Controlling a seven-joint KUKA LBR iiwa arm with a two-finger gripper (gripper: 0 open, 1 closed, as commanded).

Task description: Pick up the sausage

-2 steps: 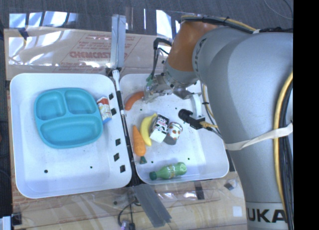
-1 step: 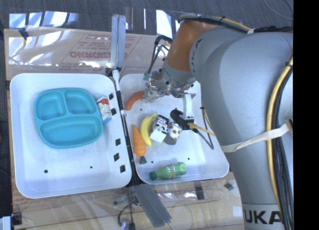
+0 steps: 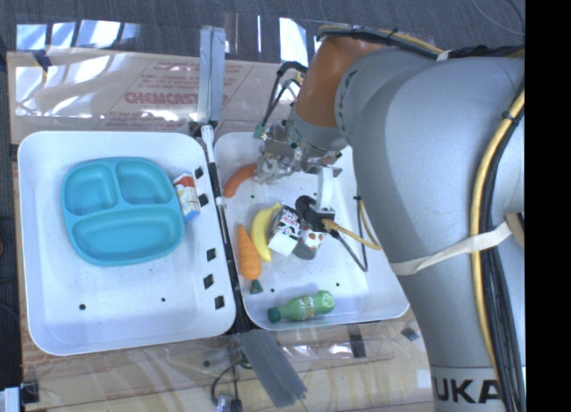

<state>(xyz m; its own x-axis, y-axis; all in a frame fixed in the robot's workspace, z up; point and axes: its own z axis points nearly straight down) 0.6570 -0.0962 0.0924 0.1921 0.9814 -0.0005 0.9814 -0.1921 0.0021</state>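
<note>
Orange-brown and curved, the sausage [image 3: 238, 180] is lying in the right bin [image 3: 375, 299], at its upper left corner, close to the divider between the bins. The gripper [image 3: 275, 166] is hanging just right of the sausage, over the same bin; whether it is open or shut I cannot tell, and nothing is showing in its grasp. Below the sausage, a banana [image 3: 262, 230], a carrot [image 3: 249, 254] and a green bottle [image 3: 303, 306] are resting. Left of the sausage, the left bin [image 3: 107, 321] is holding a blue tray [image 3: 120, 211].
</note>
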